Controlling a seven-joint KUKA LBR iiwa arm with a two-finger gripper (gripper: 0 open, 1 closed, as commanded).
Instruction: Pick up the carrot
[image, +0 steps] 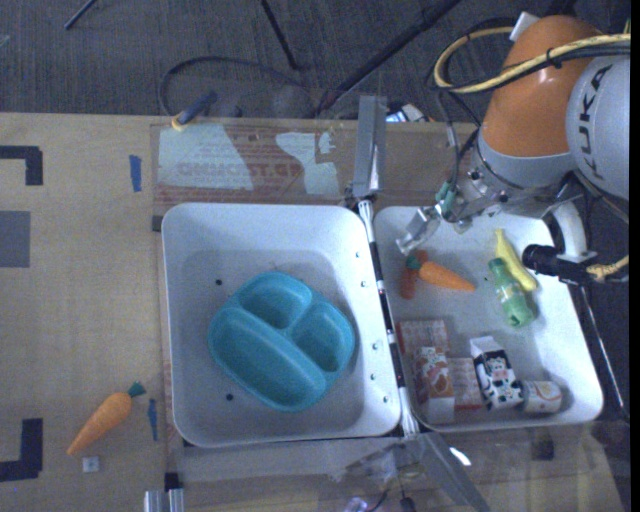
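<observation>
An orange carrot (446, 278) with a green top lies in the right bin (570, 345), near its far left corner, pointing right. My gripper (440, 228) hangs just above and behind it, open, with nothing between its fingers. One grey finger (418, 232) reaches down toward the carrot's leafy end without touching it. A second toy carrot (100, 421) lies outside the bins on the wooden bench at the front left.
A dark red item (409, 281) lies beside the carrot's top. A yellow banana (512, 258), a green bottle (510, 296) and several small cartons (470, 372) share the right bin. The left bin (190, 240) holds a blue divided plate (283, 340).
</observation>
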